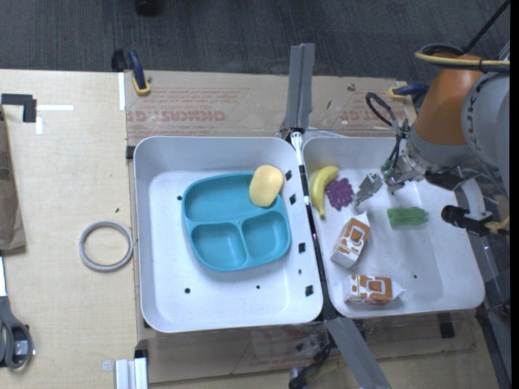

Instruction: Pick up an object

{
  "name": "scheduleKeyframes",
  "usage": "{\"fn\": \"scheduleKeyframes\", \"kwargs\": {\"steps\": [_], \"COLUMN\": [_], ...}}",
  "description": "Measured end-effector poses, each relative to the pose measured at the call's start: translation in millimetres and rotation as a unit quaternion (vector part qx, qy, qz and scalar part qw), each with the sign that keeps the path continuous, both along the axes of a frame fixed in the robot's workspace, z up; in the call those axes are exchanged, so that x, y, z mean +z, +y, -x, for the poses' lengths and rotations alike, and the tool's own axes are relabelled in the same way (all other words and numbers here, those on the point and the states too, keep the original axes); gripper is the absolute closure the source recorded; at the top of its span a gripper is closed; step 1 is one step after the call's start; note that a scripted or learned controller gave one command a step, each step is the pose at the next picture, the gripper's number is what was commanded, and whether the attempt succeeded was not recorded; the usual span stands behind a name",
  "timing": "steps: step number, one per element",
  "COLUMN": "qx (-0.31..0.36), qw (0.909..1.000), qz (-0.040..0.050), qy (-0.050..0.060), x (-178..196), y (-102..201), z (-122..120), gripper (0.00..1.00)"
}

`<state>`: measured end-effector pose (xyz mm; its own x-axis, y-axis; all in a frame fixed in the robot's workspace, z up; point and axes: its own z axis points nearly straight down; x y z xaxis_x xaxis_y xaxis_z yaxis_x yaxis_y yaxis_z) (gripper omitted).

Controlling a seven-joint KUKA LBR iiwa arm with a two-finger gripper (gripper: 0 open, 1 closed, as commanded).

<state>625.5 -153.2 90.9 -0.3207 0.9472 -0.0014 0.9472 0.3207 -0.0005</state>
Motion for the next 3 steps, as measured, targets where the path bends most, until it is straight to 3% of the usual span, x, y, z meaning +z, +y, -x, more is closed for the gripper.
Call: {"fn": "scheduleKeyframes", "kwargs": {"steps": [1,2,3], "qx": [-0.007,-0.011,-0.011], "qw": [1.0,0.9999,0.9999], "qz": [-0.0002,-0.0004,-0.0001], "qy": [0.0,0.001,0.001], "x": [85,-1,7], "y": [-2,55,54], "z": [11,14,13], "gripper": [0.0,0.0,1.0]}}
